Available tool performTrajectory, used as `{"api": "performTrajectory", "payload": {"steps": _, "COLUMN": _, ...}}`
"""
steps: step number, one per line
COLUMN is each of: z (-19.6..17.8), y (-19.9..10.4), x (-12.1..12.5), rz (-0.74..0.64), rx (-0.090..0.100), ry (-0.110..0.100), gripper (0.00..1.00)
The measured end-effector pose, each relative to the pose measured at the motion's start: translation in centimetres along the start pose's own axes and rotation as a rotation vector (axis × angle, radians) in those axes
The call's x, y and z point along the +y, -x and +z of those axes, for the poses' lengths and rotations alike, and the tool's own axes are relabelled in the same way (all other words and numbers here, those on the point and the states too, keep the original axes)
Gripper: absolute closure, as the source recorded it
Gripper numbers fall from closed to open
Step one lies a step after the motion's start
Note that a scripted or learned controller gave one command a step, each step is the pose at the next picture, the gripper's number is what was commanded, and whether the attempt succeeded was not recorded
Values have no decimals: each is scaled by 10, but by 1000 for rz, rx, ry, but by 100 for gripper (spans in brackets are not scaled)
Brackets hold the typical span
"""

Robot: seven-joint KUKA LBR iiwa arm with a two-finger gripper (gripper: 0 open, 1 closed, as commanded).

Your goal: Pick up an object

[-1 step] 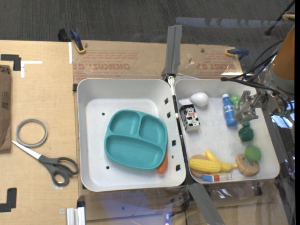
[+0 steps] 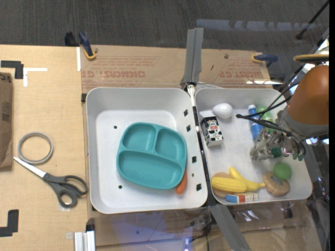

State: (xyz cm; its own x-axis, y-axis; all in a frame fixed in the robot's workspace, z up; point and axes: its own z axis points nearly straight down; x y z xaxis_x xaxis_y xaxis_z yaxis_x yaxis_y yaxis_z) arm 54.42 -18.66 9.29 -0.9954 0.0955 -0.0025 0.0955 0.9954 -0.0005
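Observation:
My gripper (image 2: 263, 149) hangs low over the right part of the right bin (image 2: 238, 134), beneath the orange band of the arm (image 2: 310, 97). A blue tube (image 2: 254, 123) lies just behind it, and a green ball (image 2: 282, 170) and a brown lump (image 2: 276, 184) sit just in front of it to the right. Along the bin's front lie a yellow corn cob (image 2: 228, 183), a banana (image 2: 246, 180) and a small red, white and blue box (image 2: 242, 197). A white egg (image 2: 223, 110) and a black-and-white carton (image 2: 212, 131) sit at the bin's left.
The left bin (image 2: 102, 140) holds a teal divided plate (image 2: 152, 156) with an orange carrot (image 2: 181, 183) at its front right edge. On the bench to the left lie scissors (image 2: 55, 182) and a tape roll (image 2: 35, 147). Cables trail from the arm's wrist.

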Motion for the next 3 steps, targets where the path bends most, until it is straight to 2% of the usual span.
{"api": "performTrajectory", "payload": {"steps": 1, "z": 3, "y": 35, "x": -23, "rz": 154, "rx": 9, "ry": 0, "gripper": 0}}
{"api": "performTrajectory", "payload": {"steps": 2, "z": 1, "y": 19, "x": 16, "rz": 135, "rx": 0, "ry": 0, "gripper": 0}}
{"api": "performTrajectory", "payload": {"steps": 3, "z": 2, "y": 80, "x": -22, "rz": 222, "rx": 6, "ry": 4, "gripper": 0}}
